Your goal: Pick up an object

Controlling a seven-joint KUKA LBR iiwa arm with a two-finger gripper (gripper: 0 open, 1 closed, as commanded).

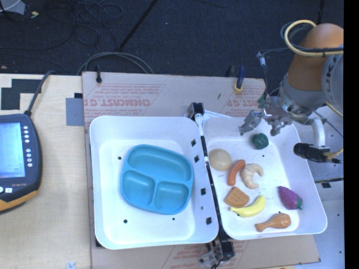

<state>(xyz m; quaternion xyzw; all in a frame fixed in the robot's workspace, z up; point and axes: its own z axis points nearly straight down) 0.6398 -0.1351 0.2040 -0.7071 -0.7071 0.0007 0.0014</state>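
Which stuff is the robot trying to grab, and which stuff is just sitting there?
For the job:
gripper
green ball
egg
sausage
croissant
waffle
banana
grapes
drumstick

Just lying about:
blue tray
tablet

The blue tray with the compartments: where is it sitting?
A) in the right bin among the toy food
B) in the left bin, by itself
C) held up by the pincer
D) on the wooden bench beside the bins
B: the blue tray lies flat in the left bin, while the toy food such as the banana is in the right bin.
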